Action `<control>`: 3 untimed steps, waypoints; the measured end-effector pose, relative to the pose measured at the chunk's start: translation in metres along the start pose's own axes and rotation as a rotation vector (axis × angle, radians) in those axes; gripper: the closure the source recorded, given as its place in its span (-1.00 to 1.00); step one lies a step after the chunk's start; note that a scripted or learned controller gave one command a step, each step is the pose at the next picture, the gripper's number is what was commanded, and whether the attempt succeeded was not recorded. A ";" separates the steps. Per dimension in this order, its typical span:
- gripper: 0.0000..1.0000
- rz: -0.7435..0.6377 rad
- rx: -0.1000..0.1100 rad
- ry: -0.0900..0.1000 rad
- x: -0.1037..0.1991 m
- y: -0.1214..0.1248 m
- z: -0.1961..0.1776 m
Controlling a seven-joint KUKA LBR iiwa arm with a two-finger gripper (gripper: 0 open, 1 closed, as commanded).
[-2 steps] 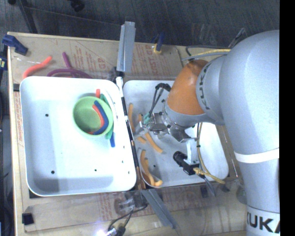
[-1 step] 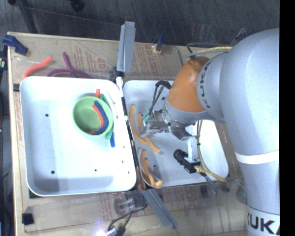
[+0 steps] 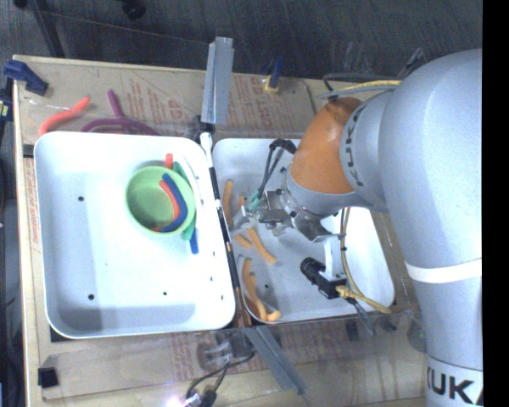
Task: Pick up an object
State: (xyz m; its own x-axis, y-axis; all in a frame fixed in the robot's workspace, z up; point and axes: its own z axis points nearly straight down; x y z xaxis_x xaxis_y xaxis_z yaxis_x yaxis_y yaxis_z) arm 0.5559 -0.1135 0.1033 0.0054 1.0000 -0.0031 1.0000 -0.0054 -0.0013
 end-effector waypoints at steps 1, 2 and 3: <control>1.00 -0.006 0.002 -0.001 0.001 0.000 -0.009; -1.00 -0.007 0.002 -0.002 0.001 0.000 -0.009; -1.00 -0.039 0.000 -0.002 -0.004 0.005 0.010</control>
State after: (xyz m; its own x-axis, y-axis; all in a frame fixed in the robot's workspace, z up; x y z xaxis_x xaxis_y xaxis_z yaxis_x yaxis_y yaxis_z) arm 0.5612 -0.1178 0.0929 -0.0335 0.9994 -0.0054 0.9994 0.0335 -0.0012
